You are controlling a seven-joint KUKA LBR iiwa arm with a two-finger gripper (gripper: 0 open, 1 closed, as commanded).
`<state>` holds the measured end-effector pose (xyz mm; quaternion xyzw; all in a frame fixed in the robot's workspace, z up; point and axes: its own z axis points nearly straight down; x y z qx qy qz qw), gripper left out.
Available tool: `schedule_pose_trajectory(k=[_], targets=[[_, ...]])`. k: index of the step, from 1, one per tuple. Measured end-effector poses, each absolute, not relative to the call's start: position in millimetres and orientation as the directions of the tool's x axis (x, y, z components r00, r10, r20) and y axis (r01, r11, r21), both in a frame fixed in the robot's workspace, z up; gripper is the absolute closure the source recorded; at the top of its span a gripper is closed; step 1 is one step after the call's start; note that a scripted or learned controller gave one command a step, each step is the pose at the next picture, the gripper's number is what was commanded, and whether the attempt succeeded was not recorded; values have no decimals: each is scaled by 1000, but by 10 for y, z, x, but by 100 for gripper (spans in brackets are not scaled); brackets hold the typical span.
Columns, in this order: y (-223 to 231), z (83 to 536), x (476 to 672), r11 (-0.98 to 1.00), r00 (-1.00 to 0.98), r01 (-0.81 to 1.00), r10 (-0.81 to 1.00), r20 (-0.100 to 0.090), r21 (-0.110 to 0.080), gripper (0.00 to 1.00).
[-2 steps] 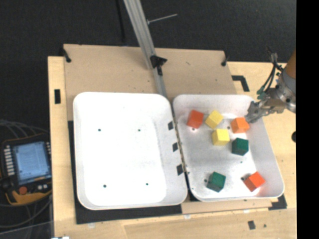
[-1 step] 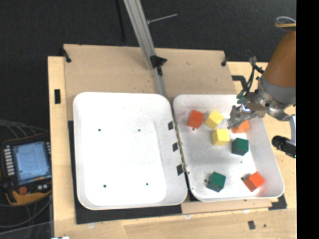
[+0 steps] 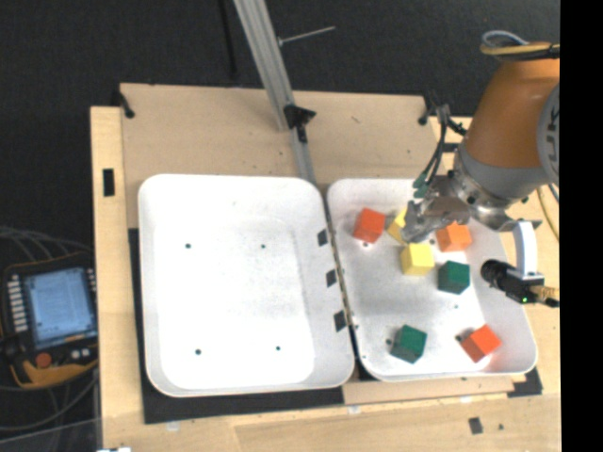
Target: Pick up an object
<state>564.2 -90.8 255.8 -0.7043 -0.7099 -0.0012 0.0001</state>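
step in hand is judged to be the approach/descent: the end effector [image 3: 426,222] is seen low over the right bin [image 3: 377,351], in the upper part of the block cluster. its state cannot be told; the tip is blurred against the blocks and masked by the wrist.

no block is seen to be held. likely target: the yellow block [image 3: 417,258], lying just below the tip, touching or nearly so. a second yellowish piece [image 3: 399,222] is partly hidden at the tip's left. an orange block [image 3: 369,225] sits just left of it, another orange block [image 3: 455,236] just right, half under the wrist. a green block [image 3: 453,277] lies near the yellow one, lower right. a second green block [image 3: 408,343] and a red-orange block [image 3: 480,342] are well apart, near the bin's front edge.

the left bin [image 3: 236,281] holds nothing graspable as far as can be seen.

next move, as judged: the tip is to be centred over one block only, then closed and lifted straight. the cluster is tight, so a neighbour may be nudged or pinched along. a lift check is needed before a grasp is claimed.
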Motion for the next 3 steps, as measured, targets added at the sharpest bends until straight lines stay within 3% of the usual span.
schedule_pose_trajectory(k=[3], targets=[[614, 2536, 5529, 6, -6, 1000, 1000, 0, -1, 100]])
